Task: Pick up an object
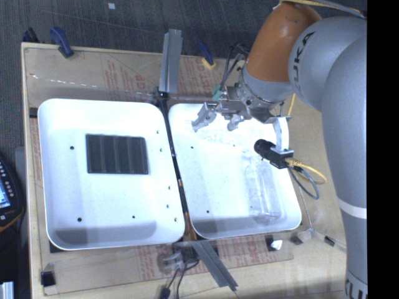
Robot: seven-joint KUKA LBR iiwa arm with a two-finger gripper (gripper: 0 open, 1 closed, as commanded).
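Clear, colourless plastic bottle (262, 190), lying on its side on the floor of the right-hand shallow white bin (209, 185), toward the 4 o'clock part of that bin, its long axis running roughly from 12 to 6 o'clock; its outline is faint against the white floor. Two-finger metal gripper (217, 121), at about 11 o'clock from the bottle and well apart from it, hanging over the 12 o'clock edge of the same bin; its two grey fingers are spread, with a clear gap and nothing between them. Grey arm with orange band (283, 33), entering from 3 o'clock and ending above the gripper. Black cylindrical fitting with a yellow cable (274, 153), just beside the wrist, at 12 o'clock from the bottle. Left-hand shallow white bin (56, 173), holding a dark grey ribbed rectangular block (117, 154) near its centre. Grey metal bar (169, 58), at 12 o'clock between the bins. Blue clamps (61, 41), on the 12 o'clock edge of the wooden bench (93, 73).
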